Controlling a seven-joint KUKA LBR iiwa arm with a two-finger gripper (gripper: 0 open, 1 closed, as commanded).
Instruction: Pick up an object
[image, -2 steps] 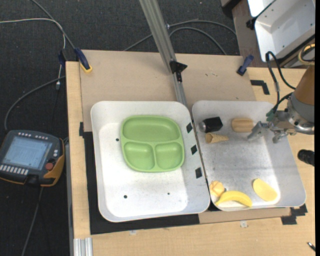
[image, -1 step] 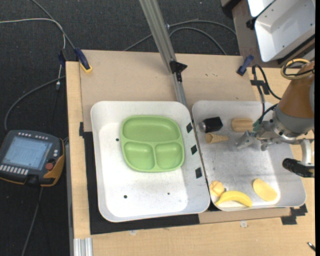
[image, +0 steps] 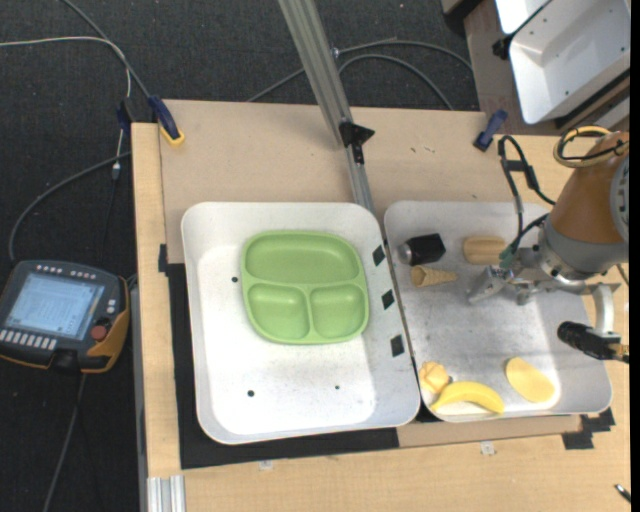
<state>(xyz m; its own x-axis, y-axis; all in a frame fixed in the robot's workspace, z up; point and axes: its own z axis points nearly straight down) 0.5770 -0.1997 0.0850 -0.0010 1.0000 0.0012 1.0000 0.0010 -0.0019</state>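
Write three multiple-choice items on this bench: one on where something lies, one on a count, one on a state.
1. Where does the green plate lie?
A. In the left bin
B. In the right bin
C. On the bare bench

2. How many compartments does the green plate have?
A. Two
B. Three
C. Five

3. How does the banana stand to the gripper?
A. Lifted clear of the bin
B. Clamped in the gripper
C. Lying apart from it in the bin

Answers:
1. A, the plate sits inside the left bin's white walls.
2. B, one long compartment at the far side and two smaller ones nearer the camera.
3. C, the banana lies at the right bin's near edge, while the gripper hangs further back near the black block and wooden block.
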